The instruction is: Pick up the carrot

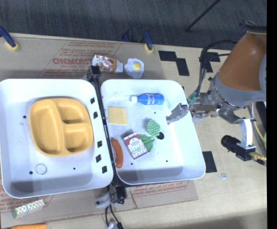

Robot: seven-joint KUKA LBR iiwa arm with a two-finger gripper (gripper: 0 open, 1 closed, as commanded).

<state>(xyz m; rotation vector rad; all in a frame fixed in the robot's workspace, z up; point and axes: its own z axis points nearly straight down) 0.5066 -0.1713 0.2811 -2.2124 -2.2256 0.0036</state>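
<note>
Bench point(215, 209) of pale wood bears two white bins point(14, 128) — gripper point(176, 113) over the right one, finger state unclear

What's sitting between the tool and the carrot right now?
The small red carton and the green leafy piece lie in the right bin between the tool and the carrot, which rests against the bin's left wall.

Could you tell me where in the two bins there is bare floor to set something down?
In the right bin, bare floor lies along the near wall below the red carton, and on the far left above the cheese slice. Its middle is crowded: blue bottle, green item, carrot, gripper. In the left bin, the yellow tray leaves only the margins.
</note>
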